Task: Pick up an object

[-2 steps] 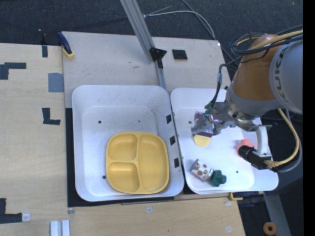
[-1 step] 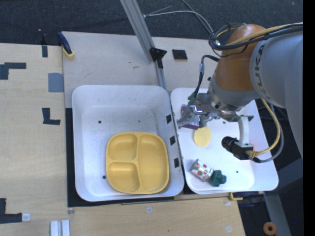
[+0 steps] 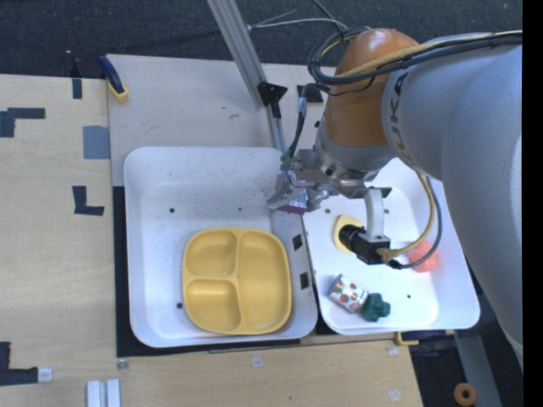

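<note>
Hanging over the divide between the two shallow white bins (image 3: pixel 144 195), the pincer (image 3: pixel 293 195), whose grip state I cannot tell, risks snagging a rim, while the nearest target, a small red-and-white printed can (image 3: pixel 346 292), lies near the right bin's front.

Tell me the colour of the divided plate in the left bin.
Yellow, per the camera view: divided plate.

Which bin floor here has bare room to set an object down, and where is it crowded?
Bare floor: the left bin, a wide strip between its far wall and the yellow tray, plus a narrow strip left of the tray. Crowded: the right bin, with the gripper above its inner corner, a yellow ring, a small can and a green piece.
</note>
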`<state>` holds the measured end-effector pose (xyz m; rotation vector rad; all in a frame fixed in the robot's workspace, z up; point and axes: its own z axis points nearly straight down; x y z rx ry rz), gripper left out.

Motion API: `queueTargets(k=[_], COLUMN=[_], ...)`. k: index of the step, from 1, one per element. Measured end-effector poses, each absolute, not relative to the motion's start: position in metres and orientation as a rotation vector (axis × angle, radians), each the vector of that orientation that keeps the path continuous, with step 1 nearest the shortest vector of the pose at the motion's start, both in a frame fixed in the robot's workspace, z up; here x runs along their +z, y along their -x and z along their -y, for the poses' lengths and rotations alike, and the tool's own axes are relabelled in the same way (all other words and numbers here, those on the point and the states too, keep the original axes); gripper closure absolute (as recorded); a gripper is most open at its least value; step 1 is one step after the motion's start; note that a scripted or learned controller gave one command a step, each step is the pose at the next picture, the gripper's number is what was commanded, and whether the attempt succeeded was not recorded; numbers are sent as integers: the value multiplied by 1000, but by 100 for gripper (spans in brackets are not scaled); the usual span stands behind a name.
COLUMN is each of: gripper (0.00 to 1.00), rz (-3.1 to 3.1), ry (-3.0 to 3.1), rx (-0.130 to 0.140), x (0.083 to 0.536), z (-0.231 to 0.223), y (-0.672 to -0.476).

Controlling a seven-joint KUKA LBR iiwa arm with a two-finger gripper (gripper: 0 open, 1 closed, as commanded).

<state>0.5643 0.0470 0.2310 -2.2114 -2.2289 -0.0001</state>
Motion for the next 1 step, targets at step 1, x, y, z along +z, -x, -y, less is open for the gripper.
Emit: queueTargets(k=[1], gripper=[100], rz=[2227], ry=[2215], rx=[2], x=[217], z=[-93], y=[-584])
